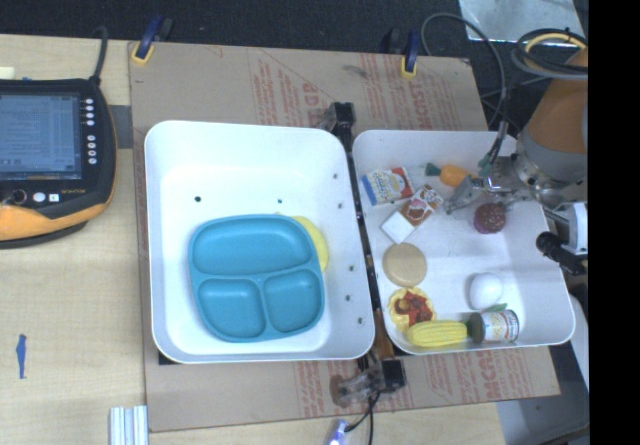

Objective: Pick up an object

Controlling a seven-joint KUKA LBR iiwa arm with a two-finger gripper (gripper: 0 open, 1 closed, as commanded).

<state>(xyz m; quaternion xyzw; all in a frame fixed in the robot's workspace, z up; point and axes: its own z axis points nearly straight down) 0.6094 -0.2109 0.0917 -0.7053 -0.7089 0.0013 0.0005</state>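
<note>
The claw [488, 195] hangs over the upper part of the right bin [560, 318], just above a small dark red round piece [490, 218]; whether it is wide or narrow I cannot tell. An orange piece [454, 174] and a packet [421, 203] lie near, so the descent should be straight down and centred on the red piece, with the close coming only once low enough to catch it alone.
</note>
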